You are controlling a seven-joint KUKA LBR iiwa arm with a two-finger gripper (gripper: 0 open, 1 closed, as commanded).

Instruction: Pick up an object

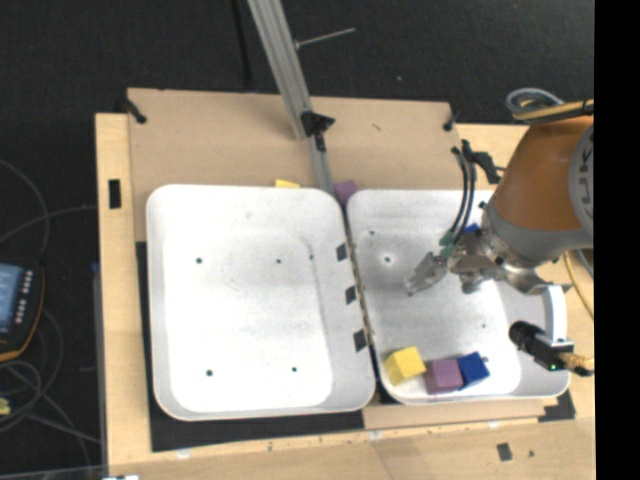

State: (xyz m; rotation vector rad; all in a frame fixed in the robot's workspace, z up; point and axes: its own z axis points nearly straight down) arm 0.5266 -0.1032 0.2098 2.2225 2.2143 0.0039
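No legible text or labels anywhere.

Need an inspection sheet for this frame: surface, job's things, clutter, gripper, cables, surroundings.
Surface: wooden bench bearing left bin and right bin, side by side.
Job's things: yellow block, purple block and blue block bunched at the right bin's near edge.
Clutter: small yellow piece and purple piece behind the bins, outside them.
Gripper: gripper over the right bin's middle, apart from the blocks.
Cables: black cable on the arm; loose cables on the floor.
Surroundings: handheld screen at left; metal rail leaning in from above.
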